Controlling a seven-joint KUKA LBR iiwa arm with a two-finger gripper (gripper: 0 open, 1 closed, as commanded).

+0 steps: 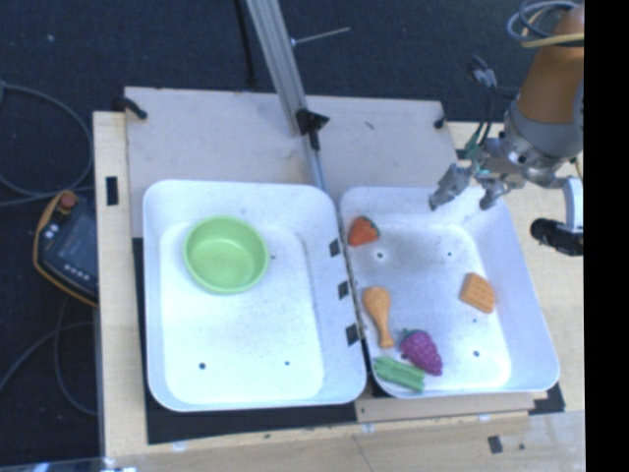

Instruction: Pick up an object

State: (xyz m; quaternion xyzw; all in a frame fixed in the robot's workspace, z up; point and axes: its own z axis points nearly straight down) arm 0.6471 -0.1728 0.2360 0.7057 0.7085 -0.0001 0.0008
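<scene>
Grey arm with orange band enters from the right; end effector (464,191) hangs over the top edge of the right bin (521,264), its two dark fingers (441,193) spread apart, released, nothing between them. Both bins are shallow white plastic trays with rounded corners, speckled floors, side by side on a pale wood worktop (216,126). Left bin (236,362) holds a round matte light-green bowl (227,254), upright. Right bin holds small plastic toy foods: orange-red strawberry (364,231) near the top left corner, tan drumstick (377,313) along the left wall, bumpy purple grapes (422,350) just beside it, green ridged vegetable (399,373) at the bottom edge, flat orange cracker (478,292) lying apart toward the right wall. Slanted metal rail (275,47) behind the bins.
</scene>
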